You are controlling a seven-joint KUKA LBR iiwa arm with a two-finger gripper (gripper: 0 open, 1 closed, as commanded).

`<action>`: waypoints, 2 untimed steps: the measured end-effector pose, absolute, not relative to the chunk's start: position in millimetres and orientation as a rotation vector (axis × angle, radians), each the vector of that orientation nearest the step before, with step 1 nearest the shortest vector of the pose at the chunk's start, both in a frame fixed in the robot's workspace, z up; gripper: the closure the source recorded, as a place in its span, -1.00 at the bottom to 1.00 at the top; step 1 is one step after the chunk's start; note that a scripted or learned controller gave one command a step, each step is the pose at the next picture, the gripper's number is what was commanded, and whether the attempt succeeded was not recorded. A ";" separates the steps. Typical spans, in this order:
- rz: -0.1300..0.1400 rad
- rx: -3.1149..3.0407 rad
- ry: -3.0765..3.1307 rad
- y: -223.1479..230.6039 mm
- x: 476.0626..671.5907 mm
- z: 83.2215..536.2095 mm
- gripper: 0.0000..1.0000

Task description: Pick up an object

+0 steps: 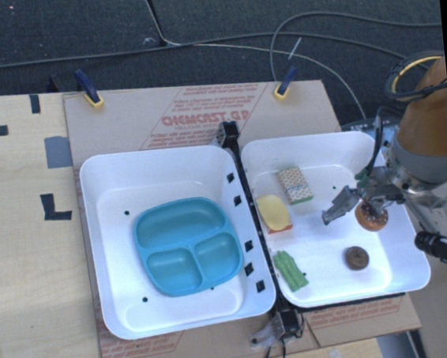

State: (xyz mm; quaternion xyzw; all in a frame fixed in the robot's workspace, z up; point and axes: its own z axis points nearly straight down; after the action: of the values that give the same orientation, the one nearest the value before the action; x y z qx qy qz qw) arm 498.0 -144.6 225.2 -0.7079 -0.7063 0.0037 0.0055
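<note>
So the arm [424, 125] is reaching into the right bin [315, 145] from the right, with the gripper [351, 203] low over the bin floor near the right wall. Can't tell from this angle whether it's spread or pinched, it's just a dark grey blob. Nothing visibly caught in it. An orange donut [371, 216] sits right up against it, maybe touching. Other candidates: a brown donut [357, 259] near the front, a patterned box [295, 184], a yellow block [274, 212] and a green thing [289, 270] by the divider. The left bin [101, 227] has a blue tray [187, 245]. My worry is that the orange donut is beside the gripper rather than under it, so closing could just nudge it into the wall or come up with nothing.
</note>
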 end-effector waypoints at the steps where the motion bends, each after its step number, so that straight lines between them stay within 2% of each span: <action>1: 0.002 -2.219 -2.222 -144.3 500.5 230.7 -1.00; 2: 0.006 -2.217 -2.220 -140.5 508.3 181.3 -1.00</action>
State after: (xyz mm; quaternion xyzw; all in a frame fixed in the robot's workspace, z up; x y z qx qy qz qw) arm 508.3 -140.5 181.3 -0.7066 -0.7076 0.0018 0.0023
